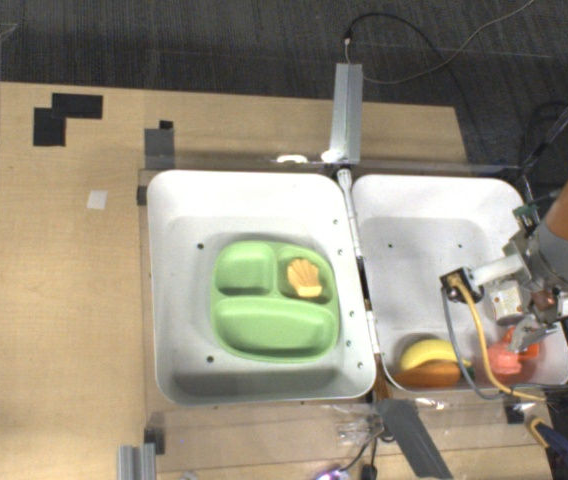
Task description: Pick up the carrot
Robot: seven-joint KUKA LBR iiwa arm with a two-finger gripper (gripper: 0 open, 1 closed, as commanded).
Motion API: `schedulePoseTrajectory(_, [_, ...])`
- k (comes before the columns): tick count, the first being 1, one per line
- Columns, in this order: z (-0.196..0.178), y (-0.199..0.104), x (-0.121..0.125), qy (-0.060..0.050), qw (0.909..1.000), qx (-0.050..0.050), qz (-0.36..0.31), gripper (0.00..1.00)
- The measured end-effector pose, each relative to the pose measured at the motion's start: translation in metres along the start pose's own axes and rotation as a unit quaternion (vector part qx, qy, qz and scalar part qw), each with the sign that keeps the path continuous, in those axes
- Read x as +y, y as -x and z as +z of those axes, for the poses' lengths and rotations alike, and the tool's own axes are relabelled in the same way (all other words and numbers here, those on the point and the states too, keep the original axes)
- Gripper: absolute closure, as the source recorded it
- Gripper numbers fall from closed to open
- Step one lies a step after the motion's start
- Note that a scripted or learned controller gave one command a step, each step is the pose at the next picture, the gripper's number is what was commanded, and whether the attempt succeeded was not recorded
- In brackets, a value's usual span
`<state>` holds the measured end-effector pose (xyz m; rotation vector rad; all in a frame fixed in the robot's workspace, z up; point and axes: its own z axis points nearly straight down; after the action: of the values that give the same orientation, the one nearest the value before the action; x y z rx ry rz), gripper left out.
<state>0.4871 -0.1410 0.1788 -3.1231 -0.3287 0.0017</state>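
The carrot [509, 360] looks like an orange-red piece lying in the front right corner of the right bin [414, 228]. My gripper [526, 333] is low over it, coming in from the right. Its tip is right at the carrot's upper end and partly covers it. The carrot still seems to rest on the bin floor. A yellow cable [476, 338] loops down in front of the gripper's left side.
A yellow rounded piece [426, 351] with an orange-brown piece [434, 373] against it lies at the right bin's front wall, left of the carrot. The left bin [179, 268] holds a green divided plate [264, 328] with a yellow shell-shaped item [305, 277] in its upper right compartment.
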Motion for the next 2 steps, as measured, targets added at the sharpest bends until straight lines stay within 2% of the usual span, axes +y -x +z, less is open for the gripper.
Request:
schedulePoseTrajectory(1, [-0.163,-0.025,0.038,0.001,0.9989,0.002,-0.047,0.00])
schedulePoseTrajectory(2, [-0.094,0.013,0.062,0.001,1.0000,0.001,-0.002,0.00])
